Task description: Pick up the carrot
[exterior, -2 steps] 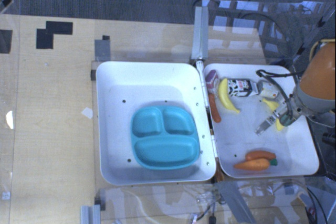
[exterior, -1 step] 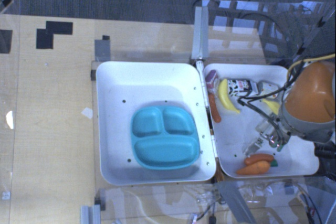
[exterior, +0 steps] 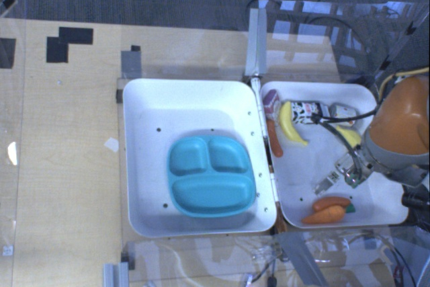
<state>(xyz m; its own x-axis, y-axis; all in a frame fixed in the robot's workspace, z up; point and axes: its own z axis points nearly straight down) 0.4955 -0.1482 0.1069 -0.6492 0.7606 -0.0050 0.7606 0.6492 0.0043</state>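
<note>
Right bin (exterior: 386, 212): orange carrot (exterior: 327, 214), green stem end.

Arm (exterior: 403, 134) cut off by right edge. Gripper (exterior: 339, 176) small, blurred; finger gap unreadable. Second banana (exterior: 349, 136) partly hidden behind arm and cable (exterior: 336, 119). Carton (exterior: 314, 111) label too small to read. Purple item (exterior: 270, 101) partly hidden by bin rim (exterior: 259, 119).

**Plastic, wood grain and metal**

Both white bins (exterior: 201, 94) look like smooth, matt plastic. The blue divided tray (exterior: 211, 175) is glossy plastic. The carrot (exterior: 326, 214) has a smooth, toy-like sheen. The counter (exterior: 60, 165) shows pale wood-look laminate. The gripper (exterior: 342, 175) looks like bare metal.
</note>
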